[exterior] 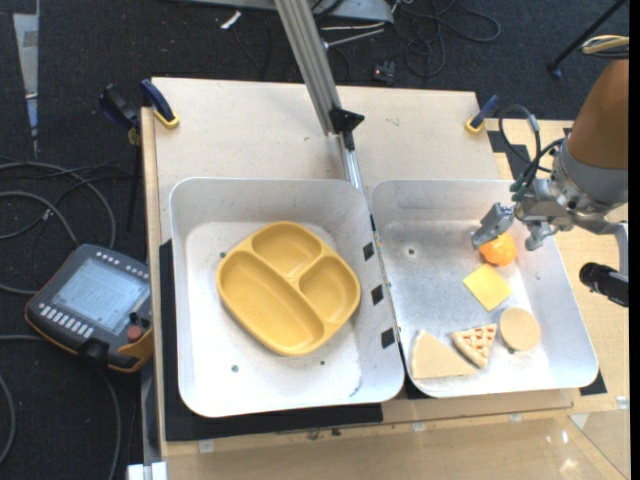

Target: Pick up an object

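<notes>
Orange ball in right bin – just beneath gripper – fingers spread apart, straddling ball top

Pale bench bearing two white bins side by side.

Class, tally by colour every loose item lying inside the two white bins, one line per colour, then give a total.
Yellow: 2, divided plastic tray, flat square slice
Orange: 1, small round ball
Tan: 2, round disc, wedge-shaped piece
Tan with red: 1, pizza slice
Total: 6
</notes>
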`<state>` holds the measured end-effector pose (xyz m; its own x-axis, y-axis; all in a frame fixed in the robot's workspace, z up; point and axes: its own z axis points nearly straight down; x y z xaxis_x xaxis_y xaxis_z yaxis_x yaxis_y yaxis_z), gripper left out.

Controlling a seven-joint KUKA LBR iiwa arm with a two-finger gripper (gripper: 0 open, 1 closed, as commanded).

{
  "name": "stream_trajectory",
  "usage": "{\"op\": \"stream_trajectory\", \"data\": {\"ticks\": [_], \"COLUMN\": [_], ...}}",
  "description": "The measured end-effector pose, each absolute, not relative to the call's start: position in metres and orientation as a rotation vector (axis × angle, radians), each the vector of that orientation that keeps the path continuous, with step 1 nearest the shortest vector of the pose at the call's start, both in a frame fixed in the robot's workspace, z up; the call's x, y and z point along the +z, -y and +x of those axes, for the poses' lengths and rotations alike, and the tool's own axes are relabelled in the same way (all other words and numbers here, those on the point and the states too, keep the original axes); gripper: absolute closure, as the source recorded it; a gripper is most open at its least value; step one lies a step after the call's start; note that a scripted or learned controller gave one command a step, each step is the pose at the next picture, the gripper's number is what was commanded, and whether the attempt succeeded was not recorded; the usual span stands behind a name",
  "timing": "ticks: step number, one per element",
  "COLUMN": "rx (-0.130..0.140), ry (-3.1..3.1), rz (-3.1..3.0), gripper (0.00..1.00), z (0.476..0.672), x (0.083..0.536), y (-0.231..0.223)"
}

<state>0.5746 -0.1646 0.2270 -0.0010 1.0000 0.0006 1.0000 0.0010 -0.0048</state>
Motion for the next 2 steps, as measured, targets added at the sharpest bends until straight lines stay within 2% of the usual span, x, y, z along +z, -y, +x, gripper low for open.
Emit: {"op": "stream_trajectory", "data": {"ticks": [2], "rx": [0.006], "ry": [2.217], "rz": [-2.218], "gripper": [0.0], "z": [0.579], "x": [0.1], "y": [0.169]}}
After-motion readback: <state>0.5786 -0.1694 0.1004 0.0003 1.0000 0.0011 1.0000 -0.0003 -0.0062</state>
